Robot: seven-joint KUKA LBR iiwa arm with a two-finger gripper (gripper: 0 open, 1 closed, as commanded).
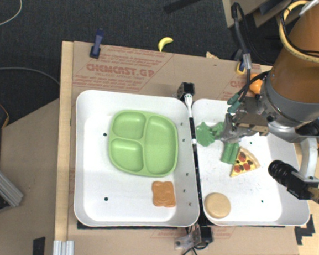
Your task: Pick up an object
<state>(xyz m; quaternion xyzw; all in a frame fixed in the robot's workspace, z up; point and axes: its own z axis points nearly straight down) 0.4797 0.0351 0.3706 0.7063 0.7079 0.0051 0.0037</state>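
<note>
- The gripper (232, 131) hangs low over the right bin (285, 215), at its upper left part, under the grey wrist and orange band of the arm (307, 51); the wrist hides much of it from this slanted view.
- Just below and beside the gripper lie the likeliest targets: a green leafy toy (205, 135) near the bin's left wall; a green ridged piece (229, 153), perhaps a pickle or a bean pod, standing almost directly under the gripper; a toy pizza slice (244, 162) touching that piece on its right.
- A round tan biscuit-like disc (217, 205) rests near the front edge of the same bin, well apart from the gripper.
- The left bin (87, 162) holds a green divided plate (144, 141) and, just in front of it, a brown toast-like piece (164, 194); both are well away from the arm.
- Whether the gripper is spread or pressed together I cannot tell; its tips merge with the green things beneath, so contact with either is unclear.
- By my reading the task is not yet done; every object appears to rest on a bin floor, and nothing shows as lifted.
- What remains, as judged: a firm closure on one piece, most likely the green ridged one, then a clean lift clear of the pizza slice.
</note>
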